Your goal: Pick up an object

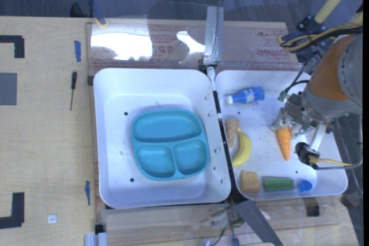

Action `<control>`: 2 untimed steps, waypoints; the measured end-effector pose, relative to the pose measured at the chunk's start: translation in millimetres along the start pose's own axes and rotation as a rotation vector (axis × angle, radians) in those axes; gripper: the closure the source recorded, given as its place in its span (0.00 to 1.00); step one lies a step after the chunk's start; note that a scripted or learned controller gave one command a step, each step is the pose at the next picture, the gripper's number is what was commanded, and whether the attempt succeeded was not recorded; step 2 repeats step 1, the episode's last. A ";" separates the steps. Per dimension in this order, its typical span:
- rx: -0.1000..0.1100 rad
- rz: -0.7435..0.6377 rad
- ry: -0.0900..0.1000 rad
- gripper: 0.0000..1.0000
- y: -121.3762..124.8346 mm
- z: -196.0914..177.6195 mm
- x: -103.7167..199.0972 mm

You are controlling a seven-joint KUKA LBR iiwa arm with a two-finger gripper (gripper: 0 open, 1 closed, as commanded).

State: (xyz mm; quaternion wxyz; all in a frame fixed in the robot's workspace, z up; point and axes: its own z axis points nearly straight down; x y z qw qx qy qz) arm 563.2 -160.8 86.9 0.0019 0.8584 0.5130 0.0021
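Note:
My gripper [286, 121] hangs low over the right white bin [331, 180], near its right side. An orange carrot [285, 144] lies lengthwise right below it, its top end touching or tucked under the gripper's tip. Left of the carrot lies a yellow banana [244, 148] beside a slice of bread [232, 128]. A blue bottle with a white cap [246, 95] rests toward the bin's far side. Along the front wall sit a tan cube [249, 181], a green cucumber [278, 184] and a small blue piece [304, 185].
The left white bin [109, 124] holds a blue divided plate [169, 143]. A clear screen [213, 37] stands behind both bins. A thin yellow cable [331, 163] runs from the wrist over the right bin's edge.

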 end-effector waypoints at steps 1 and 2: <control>0.000 -0.482 0.003 1.00 -27.6 -100.3 130.5; 0.000 -0.482 0.003 1.00 -27.6 -100.3 130.5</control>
